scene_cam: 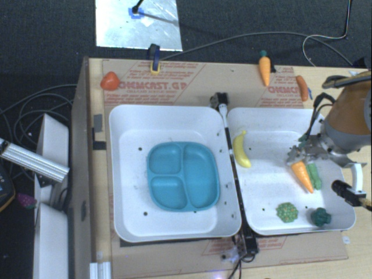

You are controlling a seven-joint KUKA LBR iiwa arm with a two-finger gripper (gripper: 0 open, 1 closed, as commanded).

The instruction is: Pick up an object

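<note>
While gripper hangs low in right bin, finger state can't tell, carrot just below, banana off left, broccoli further below.

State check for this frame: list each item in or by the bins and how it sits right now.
gripper: low in right bin, by carrot
carrot: lying flat
green pod: lying beside carrot
banana: lying near divider
broccoli: resting loose
blue tray: flat in left bin

Glossy white plastic bins, matt blue plastic tray (smooth), brown cardboard underlay.
</note>
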